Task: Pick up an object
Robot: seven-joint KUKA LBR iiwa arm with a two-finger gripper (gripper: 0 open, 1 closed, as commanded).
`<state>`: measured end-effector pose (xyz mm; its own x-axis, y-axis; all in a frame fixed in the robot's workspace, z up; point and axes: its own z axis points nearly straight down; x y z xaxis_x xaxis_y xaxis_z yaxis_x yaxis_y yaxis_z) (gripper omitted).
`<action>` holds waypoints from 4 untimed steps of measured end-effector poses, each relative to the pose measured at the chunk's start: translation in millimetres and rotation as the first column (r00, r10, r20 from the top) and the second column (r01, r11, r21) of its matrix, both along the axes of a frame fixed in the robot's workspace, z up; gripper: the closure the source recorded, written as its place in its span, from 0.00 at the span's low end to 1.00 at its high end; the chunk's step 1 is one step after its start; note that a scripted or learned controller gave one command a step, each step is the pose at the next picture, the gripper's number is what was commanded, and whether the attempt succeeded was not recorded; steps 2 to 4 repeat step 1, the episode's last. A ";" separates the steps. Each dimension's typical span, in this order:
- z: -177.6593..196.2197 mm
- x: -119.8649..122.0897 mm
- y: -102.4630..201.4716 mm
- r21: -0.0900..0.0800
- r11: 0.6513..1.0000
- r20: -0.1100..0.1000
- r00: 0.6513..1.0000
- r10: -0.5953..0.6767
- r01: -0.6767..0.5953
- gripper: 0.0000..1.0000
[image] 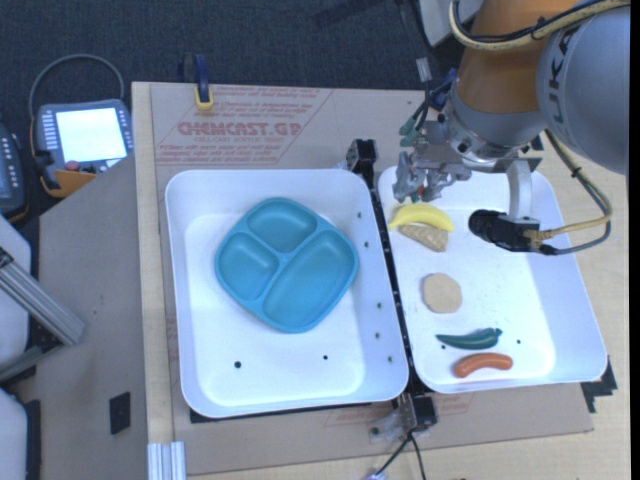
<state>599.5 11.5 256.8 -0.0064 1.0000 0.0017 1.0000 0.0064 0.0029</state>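
The tool (425, 180) hung at the upper left corner of the right bin (570, 298), directly above the far end of the banana (420, 218), and I could not tell how its grasping parts stood or whether they had hold of anything. The banana lay just below the tool, touching a tan wedge (430, 236), with its long axis running roughly left to right across the bin and its ends curving slightly downward. Judging by this, a short straight descent would have met it across its width; the round cookie (441, 293), green pepper (470, 338) and sausage (483, 364) lay farther toward the near edge.
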 end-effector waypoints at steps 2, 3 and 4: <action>-1.8 8.1 48.3 0.000 1.000 0.000 1.000 -0.001 0.001 1.00; -1.8 8.1 48.3 0.000 1.000 0.000 1.000 -0.001 0.001 1.00; -1.8 8.1 48.3 0.000 1.000 0.000 1.000 -0.001 0.001 1.00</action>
